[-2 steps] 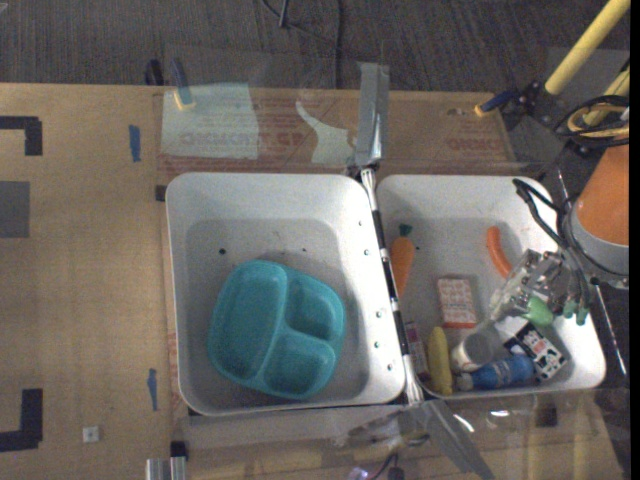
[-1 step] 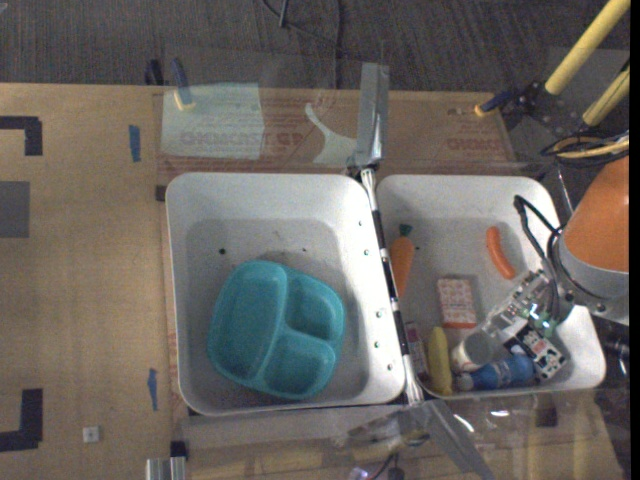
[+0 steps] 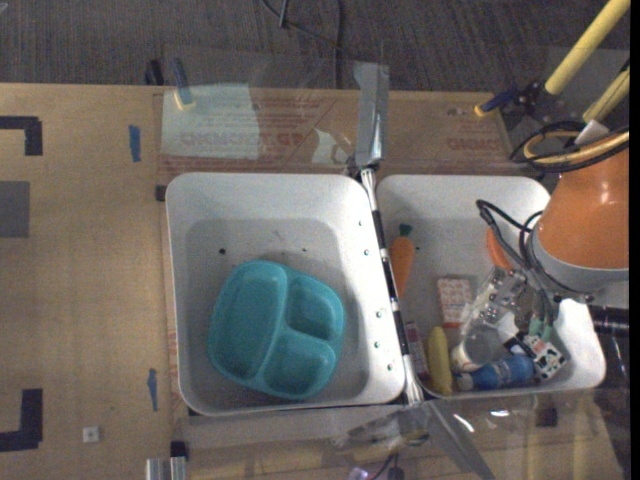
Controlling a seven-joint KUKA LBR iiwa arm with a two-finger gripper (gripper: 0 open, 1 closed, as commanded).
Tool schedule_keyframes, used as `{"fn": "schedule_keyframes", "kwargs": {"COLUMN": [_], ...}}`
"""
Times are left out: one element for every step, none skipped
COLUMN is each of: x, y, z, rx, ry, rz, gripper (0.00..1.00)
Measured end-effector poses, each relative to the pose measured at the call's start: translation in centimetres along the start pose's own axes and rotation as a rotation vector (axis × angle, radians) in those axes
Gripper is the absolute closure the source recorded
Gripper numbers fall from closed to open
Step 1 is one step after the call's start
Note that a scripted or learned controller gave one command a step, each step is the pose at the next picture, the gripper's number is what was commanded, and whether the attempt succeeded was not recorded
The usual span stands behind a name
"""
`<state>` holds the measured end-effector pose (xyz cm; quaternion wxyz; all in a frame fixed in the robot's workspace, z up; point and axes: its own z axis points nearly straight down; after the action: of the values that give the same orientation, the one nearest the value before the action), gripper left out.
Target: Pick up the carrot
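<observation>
Camera view: the carrot (image 3: 402,264) lies untouched along the left wall of the right bin (image 3: 440,190), so the pick is not yet done. The tool (image 3: 497,308) hangs over clutter further right, apart from it; its opening I cannot tell.

We saw a pale wooden worktop (image 3: 80,298) carrying two shallow white bins side by side, the left bin (image 3: 180,288) touching the right bin (image 3: 590,368). Black tape marks (image 3: 24,134) and blue tape strips (image 3: 134,142) lay on its left part.
</observation>
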<state>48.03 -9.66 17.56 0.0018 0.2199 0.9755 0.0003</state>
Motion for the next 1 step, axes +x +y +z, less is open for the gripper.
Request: {"fn": "schedule_keyframes", "kwargs": {"x": [-0.16], "y": [0.03], "z": [-1.04], "rx": [-0.002], "ry": [-0.005], "rz": [0.001], "gripper": [1.0]}}
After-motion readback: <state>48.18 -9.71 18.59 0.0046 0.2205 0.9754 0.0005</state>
